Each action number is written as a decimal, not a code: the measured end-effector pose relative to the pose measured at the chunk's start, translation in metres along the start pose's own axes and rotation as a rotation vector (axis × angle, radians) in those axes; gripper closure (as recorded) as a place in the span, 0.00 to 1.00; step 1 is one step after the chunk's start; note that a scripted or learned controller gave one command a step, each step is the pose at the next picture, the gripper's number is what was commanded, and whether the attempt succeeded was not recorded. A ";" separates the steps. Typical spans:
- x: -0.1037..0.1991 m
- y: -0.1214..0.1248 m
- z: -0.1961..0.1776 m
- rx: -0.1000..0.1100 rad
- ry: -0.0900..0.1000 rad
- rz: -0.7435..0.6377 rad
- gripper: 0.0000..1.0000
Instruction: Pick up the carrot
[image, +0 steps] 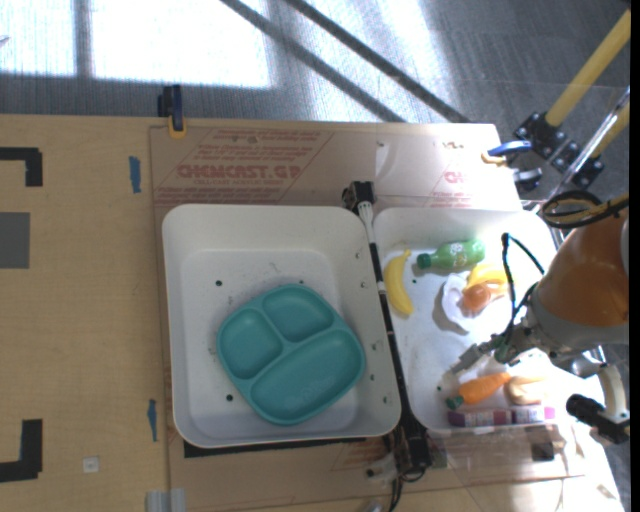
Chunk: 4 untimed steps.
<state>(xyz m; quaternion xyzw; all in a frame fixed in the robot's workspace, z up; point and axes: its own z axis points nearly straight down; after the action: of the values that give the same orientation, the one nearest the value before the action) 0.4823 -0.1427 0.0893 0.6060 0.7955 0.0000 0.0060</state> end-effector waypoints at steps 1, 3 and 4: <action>-0.014 -0.002 0.000 -0.005 -0.001 -0.455 0.00; -0.074 0.062 0.002 -0.003 0.002 -0.006 0.00; 0.010 0.000 -0.012 0.007 0.013 -0.124 0.00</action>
<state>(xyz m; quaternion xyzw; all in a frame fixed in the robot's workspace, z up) 0.4795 -0.1332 0.1017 0.5554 0.8316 0.0005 -0.0014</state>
